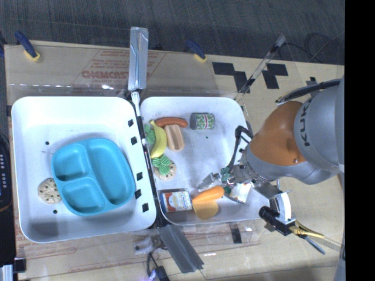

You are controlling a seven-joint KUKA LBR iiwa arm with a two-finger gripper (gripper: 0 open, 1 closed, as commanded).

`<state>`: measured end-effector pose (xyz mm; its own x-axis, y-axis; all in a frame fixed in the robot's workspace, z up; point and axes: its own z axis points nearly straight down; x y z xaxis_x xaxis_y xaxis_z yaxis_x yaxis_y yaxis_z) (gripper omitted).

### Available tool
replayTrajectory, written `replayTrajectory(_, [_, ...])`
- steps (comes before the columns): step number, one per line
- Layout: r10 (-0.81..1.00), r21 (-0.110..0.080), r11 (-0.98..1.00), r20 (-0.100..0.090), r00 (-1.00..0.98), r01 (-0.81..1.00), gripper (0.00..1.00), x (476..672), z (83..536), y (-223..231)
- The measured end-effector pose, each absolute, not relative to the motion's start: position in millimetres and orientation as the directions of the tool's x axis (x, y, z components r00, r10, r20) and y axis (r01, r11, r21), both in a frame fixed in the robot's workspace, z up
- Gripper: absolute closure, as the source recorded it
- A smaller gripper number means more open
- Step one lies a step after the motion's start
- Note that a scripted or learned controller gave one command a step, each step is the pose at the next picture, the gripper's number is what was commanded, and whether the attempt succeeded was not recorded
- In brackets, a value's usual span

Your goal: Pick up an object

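My gripper [221, 178] is low in the right bin [193, 105], at its near right side, under the grey and orange wrist [275, 148]. It sits just above an orange carrot [208, 194] lying near the bin's front wall, and I cannot see whether it touches the carrot. A small white object [241, 191] lies right beside the gripper. A yellow-orange round piece [206, 210] rests under the carrot. A small jar with a red label [176, 201] lies to the carrot's left.
Further back in the right bin are a red sausage [171, 122], a bun [174, 138], a banana [157, 141], a green-rimmed slice [164, 166] and a small can [203, 121]. The left bin [35, 110] holds a blue divided plate [92, 175] and a cookie [49, 190].
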<state>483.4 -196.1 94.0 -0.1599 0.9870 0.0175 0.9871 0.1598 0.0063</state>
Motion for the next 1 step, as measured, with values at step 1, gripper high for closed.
replayTrajectory(1, [0.987,0.005,0.16,0.009,-0.16,0.987,1.0,483.1,103.6,-199.9])
